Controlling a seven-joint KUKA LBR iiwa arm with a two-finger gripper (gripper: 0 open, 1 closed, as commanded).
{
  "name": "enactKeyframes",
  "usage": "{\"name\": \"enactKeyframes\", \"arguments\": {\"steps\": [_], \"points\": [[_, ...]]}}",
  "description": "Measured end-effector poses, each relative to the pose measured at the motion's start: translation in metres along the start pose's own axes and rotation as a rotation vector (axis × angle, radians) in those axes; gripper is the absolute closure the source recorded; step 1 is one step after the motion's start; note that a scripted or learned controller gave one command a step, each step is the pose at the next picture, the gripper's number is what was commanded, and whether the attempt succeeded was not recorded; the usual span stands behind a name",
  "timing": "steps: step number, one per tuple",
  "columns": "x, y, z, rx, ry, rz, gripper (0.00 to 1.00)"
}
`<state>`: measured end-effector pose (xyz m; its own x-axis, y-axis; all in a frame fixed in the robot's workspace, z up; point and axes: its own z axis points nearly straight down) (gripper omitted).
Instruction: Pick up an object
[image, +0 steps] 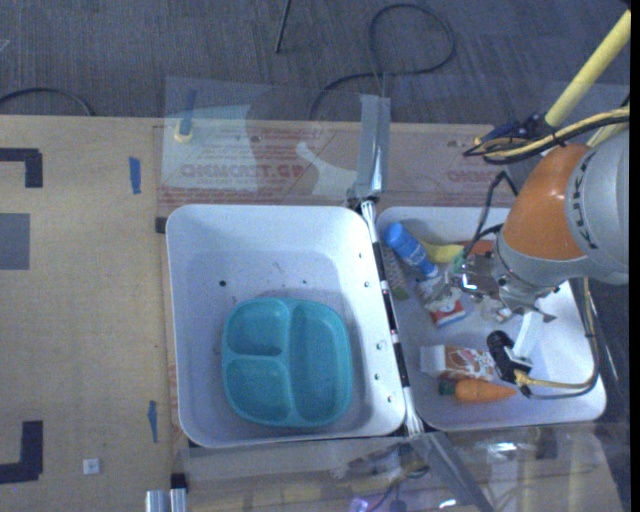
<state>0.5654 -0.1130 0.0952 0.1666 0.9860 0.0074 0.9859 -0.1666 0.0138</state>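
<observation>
A teal divided tray is lying in the left bin. Right of that tray, the arm is reaching over the right bin, above a carrot.

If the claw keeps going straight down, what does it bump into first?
Probably the small red-and-white packet lying in the right bin, just below the claw. Depth is hard to judge from above, so that's a guess.

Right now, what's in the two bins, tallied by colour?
Teal: 1, tray, left bin
Blue: 1, bottle, right bin
Yellow: 1, item by the bottle
Orange: 1, carrot
Red-and-white: 2, packets
Total: 6. The arm hides part of the right bin, so more may lie under it.
</observation>
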Motion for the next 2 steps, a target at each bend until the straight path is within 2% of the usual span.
{"name": "enactKeyframes", "arguments": {"steps": [1, 2], "points": [[-0.004, 0.004, -0.009, -0.009, -0.006, 0.003, 1.00], [0.028, -0.046, -0.088, 0.016, -0.004, -0.371, 1.00]]}}
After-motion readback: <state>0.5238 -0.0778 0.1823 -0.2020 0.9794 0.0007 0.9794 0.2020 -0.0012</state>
